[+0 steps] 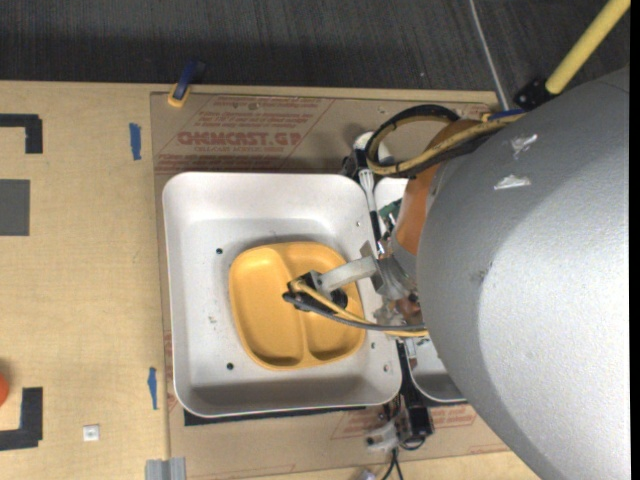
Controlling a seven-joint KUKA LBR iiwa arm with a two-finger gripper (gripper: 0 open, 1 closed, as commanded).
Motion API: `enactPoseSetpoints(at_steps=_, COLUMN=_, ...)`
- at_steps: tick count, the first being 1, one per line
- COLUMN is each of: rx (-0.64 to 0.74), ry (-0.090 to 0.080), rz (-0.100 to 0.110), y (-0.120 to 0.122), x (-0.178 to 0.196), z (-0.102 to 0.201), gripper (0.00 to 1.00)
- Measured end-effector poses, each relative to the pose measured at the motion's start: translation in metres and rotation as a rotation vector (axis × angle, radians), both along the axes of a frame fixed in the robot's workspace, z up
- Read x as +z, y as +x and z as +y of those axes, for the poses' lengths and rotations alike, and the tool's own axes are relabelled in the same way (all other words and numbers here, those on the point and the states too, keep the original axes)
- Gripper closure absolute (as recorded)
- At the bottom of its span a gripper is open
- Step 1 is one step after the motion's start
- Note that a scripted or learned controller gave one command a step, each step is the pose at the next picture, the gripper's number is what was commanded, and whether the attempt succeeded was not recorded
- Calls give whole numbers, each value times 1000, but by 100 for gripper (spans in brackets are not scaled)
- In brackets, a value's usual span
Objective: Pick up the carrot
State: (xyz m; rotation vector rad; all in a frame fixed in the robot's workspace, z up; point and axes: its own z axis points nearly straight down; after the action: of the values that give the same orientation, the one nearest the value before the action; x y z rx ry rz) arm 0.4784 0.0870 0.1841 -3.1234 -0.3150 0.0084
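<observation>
My grey arm (pixel 530 268) reaches in from the right and covers nearly all of the right bin (pixel 440 383), so what lies in it is hidden. The orange band (pixel 410 218) shows just above the wrist. My gripper (pixel 385 280) hangs over the wall between the two bins, at the right rim of the left bin (pixel 190 268), mostly hidden under the wrist. In the left bin lies a yellow bowl-like dish (pixel 275 313), a little to the left of the gripper.
The bins stand on a cardboard sheet (pixel 240 133) on the wooden bench. Blue tape marks (pixel 135 140) sit along its left side. A small red-orange thing (pixel 3 388) lies at the far left edge of the bench.
</observation>
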Motion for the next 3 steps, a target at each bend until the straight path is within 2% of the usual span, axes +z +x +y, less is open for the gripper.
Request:
enactPoseSetpoints(at_steps=1, rx=25, ry=-1, rz=-5, y=1, x=-1, z=72, gripper=100)
enactPoseSetpoints(at_steps=2, rx=35, ry=-1, rz=-4, y=1, x=-32, z=138, gripper=100)
enactPoseSetpoints(at_steps=3, rx=179, ry=0, rz=-2, y=32, x=-31, z=83, gripper=100)
